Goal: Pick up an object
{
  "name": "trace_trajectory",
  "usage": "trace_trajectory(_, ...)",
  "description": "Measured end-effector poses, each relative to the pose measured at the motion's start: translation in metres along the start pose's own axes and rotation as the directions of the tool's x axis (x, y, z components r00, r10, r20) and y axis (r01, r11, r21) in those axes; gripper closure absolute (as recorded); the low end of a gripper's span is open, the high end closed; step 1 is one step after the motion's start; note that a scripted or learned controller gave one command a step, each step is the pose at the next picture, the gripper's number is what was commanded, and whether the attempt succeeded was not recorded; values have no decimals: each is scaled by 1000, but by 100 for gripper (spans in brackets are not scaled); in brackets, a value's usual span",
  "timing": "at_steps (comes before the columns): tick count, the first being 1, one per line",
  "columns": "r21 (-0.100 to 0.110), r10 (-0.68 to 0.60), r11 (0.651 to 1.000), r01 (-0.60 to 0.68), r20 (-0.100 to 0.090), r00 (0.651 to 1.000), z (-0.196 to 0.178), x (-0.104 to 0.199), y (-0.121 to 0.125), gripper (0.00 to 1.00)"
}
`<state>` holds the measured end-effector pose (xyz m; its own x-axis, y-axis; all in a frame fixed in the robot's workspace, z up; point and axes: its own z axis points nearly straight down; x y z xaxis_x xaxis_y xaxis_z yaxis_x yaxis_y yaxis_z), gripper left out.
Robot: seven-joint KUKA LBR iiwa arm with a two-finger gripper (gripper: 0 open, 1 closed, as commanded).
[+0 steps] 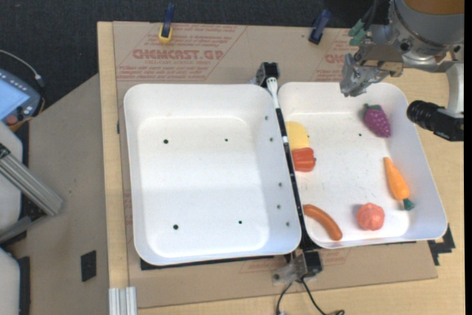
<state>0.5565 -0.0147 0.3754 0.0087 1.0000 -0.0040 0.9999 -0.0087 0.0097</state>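
The right bin (346, 103) holds several toy foods. A purple grape bunch (377, 120) lies near its far right side. A yellow piece (296, 135) and a red-orange piece (303, 159) sit against the left wall. An orange carrot (397, 181) lies at the right, a pink-red round fruit (371, 216) near the front, and an orange sausage (323, 222) at the front left. My gripper (355, 84) hangs over the bin's far edge, up and left of the grapes, with nothing visible between its fingers.
The left bin (199, 170) stands beside the right one, with a black hinge strip (281, 136) between them. Blue clamps (167, 22) (319, 26) grip the cardboard at the back. A black fitting (435, 118) sits right of the bin.
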Motion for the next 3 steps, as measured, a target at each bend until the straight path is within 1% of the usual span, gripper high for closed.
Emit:
trace_trajectory(1, -11, -10, 1000, 10, -5, 1000, -146, 12, -19, 100)
trace_trajectory(2, 3, -11, 1000, 11, -3, 1000, -160, 27, 38, 100)
trace_trajectory(3, 5, -10, 1000, 10, -3, 1000, -158, 35, 107, 100)
